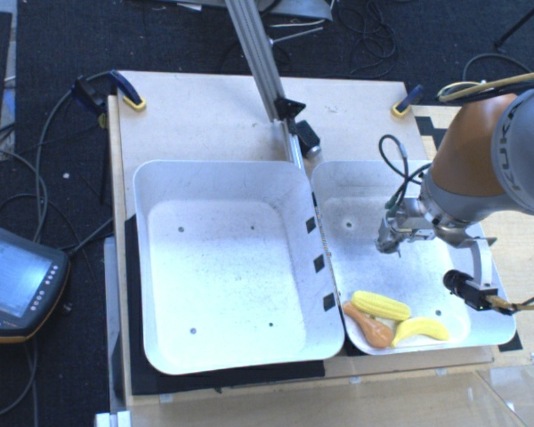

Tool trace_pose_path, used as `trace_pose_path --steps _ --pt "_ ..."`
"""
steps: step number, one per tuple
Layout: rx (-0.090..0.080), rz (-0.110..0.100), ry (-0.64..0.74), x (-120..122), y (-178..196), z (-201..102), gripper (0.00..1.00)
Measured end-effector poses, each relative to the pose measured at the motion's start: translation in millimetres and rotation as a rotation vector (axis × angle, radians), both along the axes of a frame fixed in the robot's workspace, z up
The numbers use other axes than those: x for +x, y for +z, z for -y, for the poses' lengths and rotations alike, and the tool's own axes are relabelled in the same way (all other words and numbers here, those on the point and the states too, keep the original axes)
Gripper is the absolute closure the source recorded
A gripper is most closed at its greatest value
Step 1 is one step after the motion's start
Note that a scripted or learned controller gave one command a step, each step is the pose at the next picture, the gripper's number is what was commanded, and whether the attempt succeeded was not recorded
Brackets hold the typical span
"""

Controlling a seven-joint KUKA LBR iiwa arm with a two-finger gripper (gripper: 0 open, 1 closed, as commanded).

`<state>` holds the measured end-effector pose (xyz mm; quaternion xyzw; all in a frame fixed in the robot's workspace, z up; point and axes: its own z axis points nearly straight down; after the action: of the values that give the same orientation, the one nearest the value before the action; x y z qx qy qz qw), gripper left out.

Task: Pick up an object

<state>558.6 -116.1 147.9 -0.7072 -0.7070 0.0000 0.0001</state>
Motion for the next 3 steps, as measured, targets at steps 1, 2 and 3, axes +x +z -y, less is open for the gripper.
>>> trace_pose_path --steps 1,2,3 --pt "0.000 0.005 0.002 2.1 55.7 -9.9 1.00" --pt "0.000 0.004 0.001 11.8 103.4 -7.9 1.00" --pt "0.000 0.004 0.001 12.5 147.9 -7.9 1.00"
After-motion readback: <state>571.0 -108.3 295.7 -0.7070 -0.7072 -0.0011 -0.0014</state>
